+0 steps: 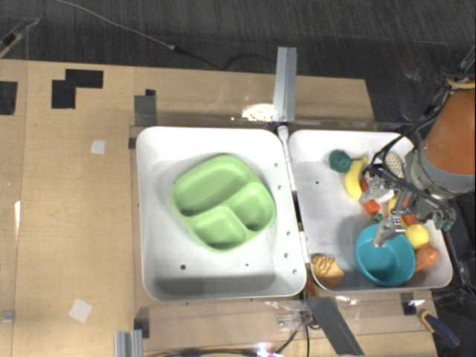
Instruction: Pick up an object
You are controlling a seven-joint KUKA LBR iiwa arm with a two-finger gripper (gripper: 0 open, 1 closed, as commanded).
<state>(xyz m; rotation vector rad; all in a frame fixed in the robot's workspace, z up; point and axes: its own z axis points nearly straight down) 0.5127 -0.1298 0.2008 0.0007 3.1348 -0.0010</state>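
Note:
The right bin (320, 199) holds several small objects. A teal bowl (384, 262) sits near its front, with a yellow lemon-like fruit (417, 236) and an orange piece (427, 256) at its right. Farther back lie a yellow banana (353, 178) and a dark teal ball (339, 159). A small orange item (370, 207) lies beside the gripper. A brown bread-like piece (326, 269) rests in the front left corner. My gripper (386, 233) hangs low over the bowl's back rim, and nothing shows held in it.
The left bin (160, 274) contains a green divided plate (223, 201). A metal post (285, 88) stands behind the wall between the bins. The arm's orange band (454, 132) comes in over the right bin's far right corner.

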